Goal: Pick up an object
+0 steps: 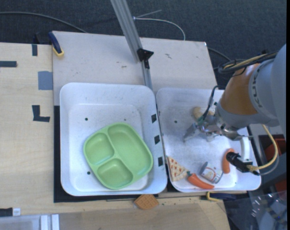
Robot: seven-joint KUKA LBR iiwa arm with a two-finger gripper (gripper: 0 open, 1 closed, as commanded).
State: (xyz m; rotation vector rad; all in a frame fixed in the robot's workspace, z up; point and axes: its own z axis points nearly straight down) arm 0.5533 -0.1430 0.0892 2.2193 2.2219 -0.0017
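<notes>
Here the tool (198,128) hangs low over the right-hand shallow white plastic bin (176,104), its two grey fingers (189,133) spread apart with nothing between them. Just beside it on the far side lies a small tan rounded object (198,112), the closest candidate for picking. Along the near edge of the same bin sit a waffle-patterned wedge-shaped toy (175,167), an orange carrot-like toy (199,181), a small silver-and-white packet (209,173) and a short orange piece (226,163) at the right. The left bin (68,128) carries a light green three-compartment plastic tray (118,155). A round waffle-patterned brown disc (145,201) rests on the bench (101,63) below the bins.

By my reading, the approach is in hand and no grasp has been made. The next move calls for centring the spread fingers over one item, descending and closing. No writing or brand is legible anywhere.
</notes>
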